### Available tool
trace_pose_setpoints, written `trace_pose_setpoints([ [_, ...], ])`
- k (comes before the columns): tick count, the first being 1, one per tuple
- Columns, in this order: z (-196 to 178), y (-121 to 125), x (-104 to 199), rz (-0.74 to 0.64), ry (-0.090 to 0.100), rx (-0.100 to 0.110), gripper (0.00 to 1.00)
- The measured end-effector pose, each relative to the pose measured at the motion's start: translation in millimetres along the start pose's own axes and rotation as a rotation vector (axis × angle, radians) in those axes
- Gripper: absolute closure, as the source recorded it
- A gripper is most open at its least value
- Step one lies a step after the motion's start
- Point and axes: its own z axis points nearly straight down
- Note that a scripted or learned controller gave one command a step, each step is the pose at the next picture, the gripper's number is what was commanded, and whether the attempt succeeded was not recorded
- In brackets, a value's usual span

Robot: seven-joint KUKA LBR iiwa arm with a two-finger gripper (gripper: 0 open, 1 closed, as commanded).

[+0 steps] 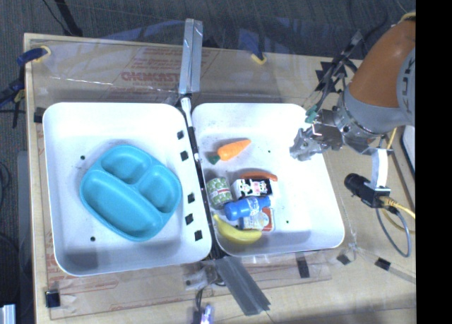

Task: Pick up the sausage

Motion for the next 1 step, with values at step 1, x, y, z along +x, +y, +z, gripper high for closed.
trace_pose_setpoints([
  [1, -9.4, 0.4, 0.1, -0.006, 0.0, 0.002, 1.0],
])
